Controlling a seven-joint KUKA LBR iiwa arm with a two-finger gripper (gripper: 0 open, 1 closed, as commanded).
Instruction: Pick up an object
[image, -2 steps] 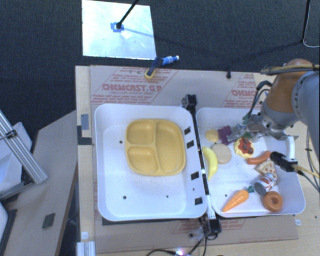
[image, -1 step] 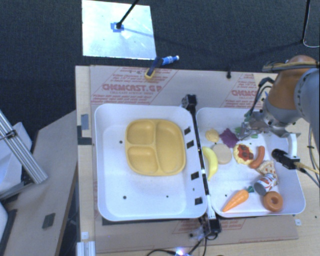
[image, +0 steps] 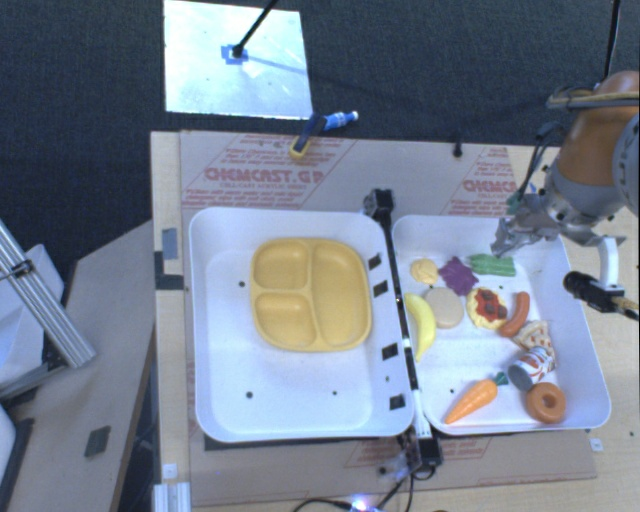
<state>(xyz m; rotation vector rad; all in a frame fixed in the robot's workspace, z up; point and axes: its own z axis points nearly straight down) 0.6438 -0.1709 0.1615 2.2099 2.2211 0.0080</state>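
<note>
The claw (image: 505, 240) hung low over the far end of the right bin (image: 590, 375), its tip just above the near end of a green toy (image: 492, 265). That green piece lay flat with its long axis running across the bin, left to right, and it sat directly under and slightly toward the camera from the claw. Whether the claw was open or closed could not be told; the tip was too small and dark against the bin, and nothing could be seen held in it.

Of all the toys, the green one was closest, so it looked the likely target. A purple piece (image: 458, 274) touched its left end, which could get in the way if the claw came down off-centre to the left. The pizza slice (image: 488, 308) and sausage (image: 516, 313) lay nearer the camera, clear of it. Further off were the banana (image: 422, 325), carrot (image: 472, 398) and doughnut (image: 546, 402).

As I judged it, the move called for a short straight drop, with the grip set across the green toy's narrow width rather than along its length. The left bin (image: 215, 330) held a yellow tray (image: 308, 293), well apart from the arm.
</note>
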